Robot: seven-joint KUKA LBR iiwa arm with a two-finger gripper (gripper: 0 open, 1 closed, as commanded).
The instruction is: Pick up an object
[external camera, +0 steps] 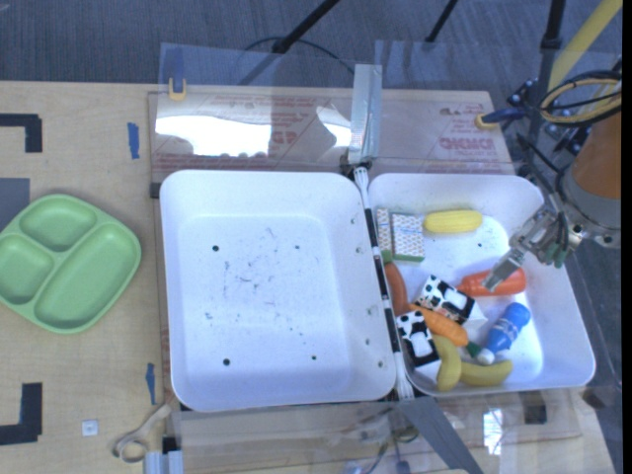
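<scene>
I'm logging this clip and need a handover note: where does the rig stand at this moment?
End effector: low in the right bin, its tip at the orange-red toy; whether it grips is unclear.
Things: all in the right bin. Yellow corn at the back, blue bottle and banana at the front, carrot and black-and-white cow toy mid-bin. Left bin holds no pieces.
Done: reach made.
Left: confirm a grasp, then lift.

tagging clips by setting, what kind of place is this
Most likely a robotics lab test bench. A robot arm reaches over two white bins on a plywood bench, one holding toy food such as a corn cob, with tripod legs standing on carpet behind.
</scene>
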